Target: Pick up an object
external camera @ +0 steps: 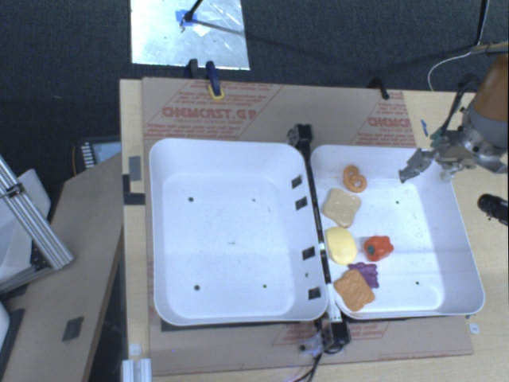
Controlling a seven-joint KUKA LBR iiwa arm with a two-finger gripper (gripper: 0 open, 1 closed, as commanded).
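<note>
Looking at my feed, the gripper (415, 171) hangs over the right bin's (445, 237) upper right part, and I can't tell if it's spread or pressed together. Toys sit along that bin's left side: orange donut (355, 179), beige bread slice (341, 208) with its long axis roughly diagonal, yellow lemon (342, 245), red pepper (378, 247), purple grapes (364, 273), orange waffle (353, 290).

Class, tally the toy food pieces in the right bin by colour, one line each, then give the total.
Orange: 2
Cream: 1
Yellow: 1
Red: 1
Purple: 1
Total: 6
</note>
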